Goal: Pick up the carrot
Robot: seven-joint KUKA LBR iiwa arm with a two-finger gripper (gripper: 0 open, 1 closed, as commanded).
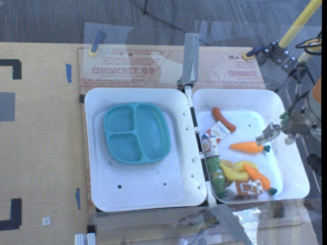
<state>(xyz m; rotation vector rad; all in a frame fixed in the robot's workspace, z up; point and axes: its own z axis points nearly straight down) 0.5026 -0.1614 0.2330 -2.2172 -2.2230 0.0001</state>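
Far to the gripper's left: left-hand shallow white plastic bin (pixel 97 152), holding a teal three-compartment plastic plate (pixel 137 132). Not part of the task.

Right-hand shallow white plastic bin (pixel 255 100), working left to right toward the gripper: small printed snack packet (pixel 214 135) and dark green bottle-like item (pixel 215 175) along the divider; reddish-brown toy sausage (pixel 224 119) up and left of the gripper; yellow banana-shaped toy (pixel 234 170) down and left.

Two carrots present. Nearer one: small orange toy carrot with a green stub end (pixel 247 147), lying flat, roughly horizontal, green end toward the gripper. A second orange carrot-like piece (pixel 257 175) lies lower, against the banana.

Handling judgement: looks like light, rigid moulded plastic, smooth and tapered, so likely to slip or roll out of a pinch. Best taken across the thick part near the green end, fingers square to its long axis.

Grey two-finger gripper (pixel 269 133) sits at the bin's right side, just up and right of the nearer carrot's green end; near it, contact not discernible. Whether it is spread or closed: cannot tell. Nothing seen held.
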